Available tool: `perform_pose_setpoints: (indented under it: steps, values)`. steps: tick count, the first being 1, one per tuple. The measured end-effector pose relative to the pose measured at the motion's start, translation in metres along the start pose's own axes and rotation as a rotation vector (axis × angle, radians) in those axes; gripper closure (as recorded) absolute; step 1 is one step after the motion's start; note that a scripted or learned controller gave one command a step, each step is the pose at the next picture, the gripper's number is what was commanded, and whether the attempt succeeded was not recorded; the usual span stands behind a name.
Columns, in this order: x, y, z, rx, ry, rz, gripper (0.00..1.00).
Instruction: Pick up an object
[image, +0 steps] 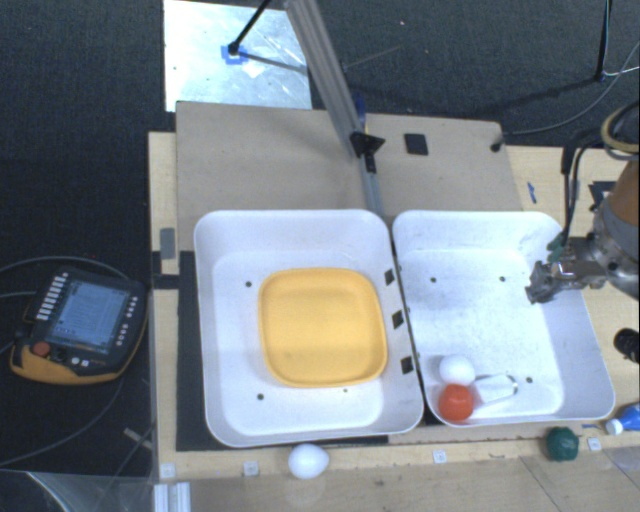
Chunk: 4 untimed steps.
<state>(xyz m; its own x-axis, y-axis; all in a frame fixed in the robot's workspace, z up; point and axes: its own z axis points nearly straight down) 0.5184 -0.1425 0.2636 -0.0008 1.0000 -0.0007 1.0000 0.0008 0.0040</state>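
Objects to pick, biggest first: yellow plate (323, 326) lies flat in the middle of the left bin (215, 240); looks stiff plastic, light, slick, w/ a low rim, so a two-finger pinch would prob need the raised edge, not the flat face. Right bin (590, 385) holds a cluster at its near-left corner: red ball (457, 402) touching a white ball (457, 370) just behind it, plus a small white piece (497, 387) beside them on the right, shape unclear. Balls look light, smooth, likely to roll or squirt out unless taken across the widest part; being packed vs the bin wall leaves little finger room. Claw (545, 280) hangs over the right bin's far-right part, well apart from the cluster, nothing seen in it; open or closed, can't tell. On the tabletop near the bins: white egg-shaped thing (308, 461), small green ball (562, 443).
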Motion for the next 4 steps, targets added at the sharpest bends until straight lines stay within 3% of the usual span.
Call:
perform_pose_setpoints:
  steps: [3, 4]
  values:
    - [0.16, 0.024, 0.001, 0.004, 0.002, -0.004, 1.0]
    - [0.21, 0.028, 0.029, 0.005, 0.001, -0.004, 1.0]
